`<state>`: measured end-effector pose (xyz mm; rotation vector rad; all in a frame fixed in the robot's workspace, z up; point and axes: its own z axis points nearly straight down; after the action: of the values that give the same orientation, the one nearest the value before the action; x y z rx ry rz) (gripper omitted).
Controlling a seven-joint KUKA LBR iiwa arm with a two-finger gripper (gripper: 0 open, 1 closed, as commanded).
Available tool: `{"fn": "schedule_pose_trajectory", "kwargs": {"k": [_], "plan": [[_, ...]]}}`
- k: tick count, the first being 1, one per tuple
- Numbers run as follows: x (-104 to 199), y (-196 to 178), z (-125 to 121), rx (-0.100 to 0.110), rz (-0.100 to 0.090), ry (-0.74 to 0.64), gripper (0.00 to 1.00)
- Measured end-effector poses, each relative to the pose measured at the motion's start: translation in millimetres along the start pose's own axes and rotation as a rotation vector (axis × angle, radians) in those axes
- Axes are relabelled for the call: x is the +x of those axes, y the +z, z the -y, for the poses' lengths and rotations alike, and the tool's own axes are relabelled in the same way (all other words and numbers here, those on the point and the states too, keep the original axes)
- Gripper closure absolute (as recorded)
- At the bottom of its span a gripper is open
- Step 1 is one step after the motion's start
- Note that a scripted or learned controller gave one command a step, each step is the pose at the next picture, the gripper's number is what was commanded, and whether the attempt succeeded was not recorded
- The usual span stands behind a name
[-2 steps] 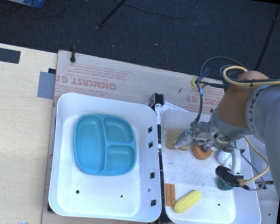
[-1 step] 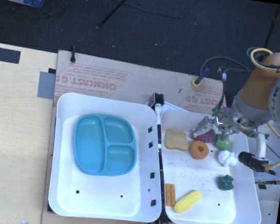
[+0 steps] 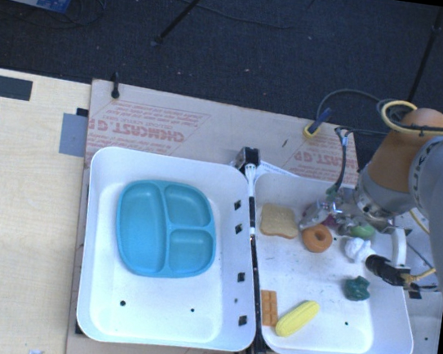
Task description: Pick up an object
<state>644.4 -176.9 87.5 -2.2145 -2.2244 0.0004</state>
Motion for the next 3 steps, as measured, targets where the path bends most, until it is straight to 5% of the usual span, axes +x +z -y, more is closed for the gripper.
{"fn": "schedule_pose_trajectory", "kwargs": {"k": [1,2,3], "plan": [[27.3,0.2,7.2,0.001,0.001,0.004,0.00],[26.6,-9.4,7.5,0.003,0.001,0.005,1.00],[26.6,-9.3,7.6,0.003,0.001,0.005,0.00]]}}
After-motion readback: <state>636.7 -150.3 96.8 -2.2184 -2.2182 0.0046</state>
